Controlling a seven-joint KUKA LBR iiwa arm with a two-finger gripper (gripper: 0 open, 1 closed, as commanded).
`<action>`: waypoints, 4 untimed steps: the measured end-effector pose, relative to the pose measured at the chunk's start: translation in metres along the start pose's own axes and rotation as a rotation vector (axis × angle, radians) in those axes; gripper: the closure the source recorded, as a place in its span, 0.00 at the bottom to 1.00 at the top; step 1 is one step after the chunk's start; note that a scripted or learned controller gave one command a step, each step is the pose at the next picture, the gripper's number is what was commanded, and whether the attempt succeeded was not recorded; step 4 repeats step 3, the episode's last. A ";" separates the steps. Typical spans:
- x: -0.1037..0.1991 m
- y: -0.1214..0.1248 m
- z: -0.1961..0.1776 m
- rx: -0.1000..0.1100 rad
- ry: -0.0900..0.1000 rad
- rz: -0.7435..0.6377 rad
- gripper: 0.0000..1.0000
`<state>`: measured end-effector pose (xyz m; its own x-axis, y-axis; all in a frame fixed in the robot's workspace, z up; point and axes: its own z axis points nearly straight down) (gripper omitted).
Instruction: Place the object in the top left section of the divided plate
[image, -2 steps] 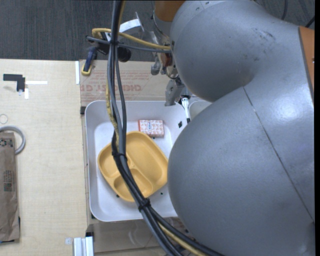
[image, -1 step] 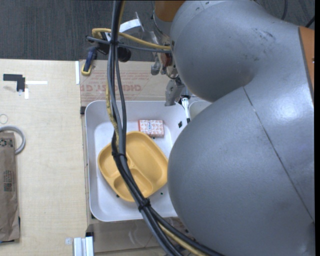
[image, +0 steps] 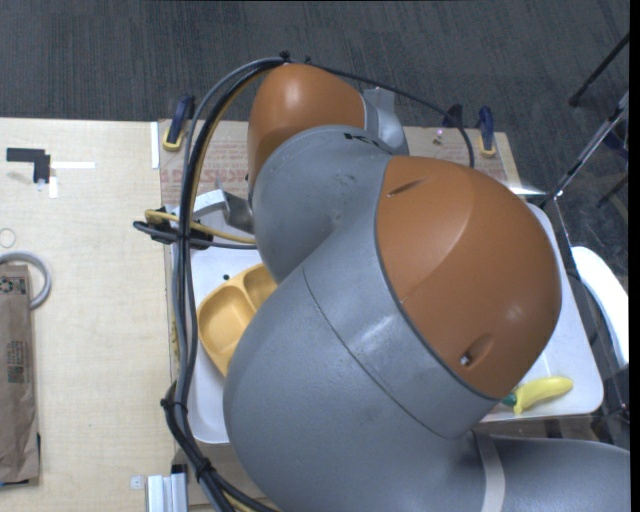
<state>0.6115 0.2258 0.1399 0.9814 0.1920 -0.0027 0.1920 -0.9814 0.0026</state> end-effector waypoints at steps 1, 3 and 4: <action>0.031 0.006 -0.159 0.001 0.001 -0.003 0.00; -0.101 -0.021 0.028 -0.001 0.003 -0.007 0.00; -0.101 -0.021 0.028 -0.001 0.003 -0.007 0.00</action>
